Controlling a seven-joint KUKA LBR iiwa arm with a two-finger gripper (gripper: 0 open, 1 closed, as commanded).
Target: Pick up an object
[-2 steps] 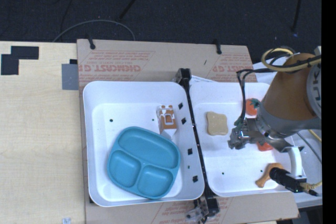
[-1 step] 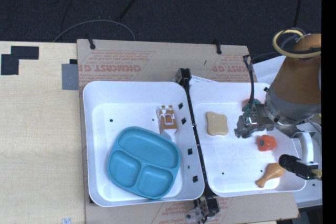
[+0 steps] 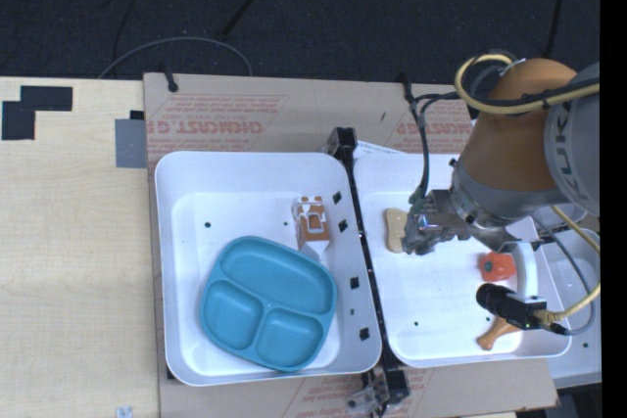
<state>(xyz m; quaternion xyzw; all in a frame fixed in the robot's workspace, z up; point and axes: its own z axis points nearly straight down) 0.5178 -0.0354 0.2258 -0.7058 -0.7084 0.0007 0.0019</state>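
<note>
A blue tray (image 3: 267, 302) is lying in the left bin (image 3: 181, 201) while the hand (image 3: 419, 232), grip unclear, is hovering beside a tan piece (image 3: 395, 230)

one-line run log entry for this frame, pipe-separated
arm over right bin | gripper low beside tan object | left bin: blue divided plate, small orange-white toy | no confirmed grasp

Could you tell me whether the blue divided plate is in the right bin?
No, the blue divided plate lies in the left bin.

Pale wooden tabletop (image 3: 69, 240), brown cardboard sheet (image 3: 265, 117) under two white bins, black cables (image 3: 176, 42) on dark floor beyond
</note>
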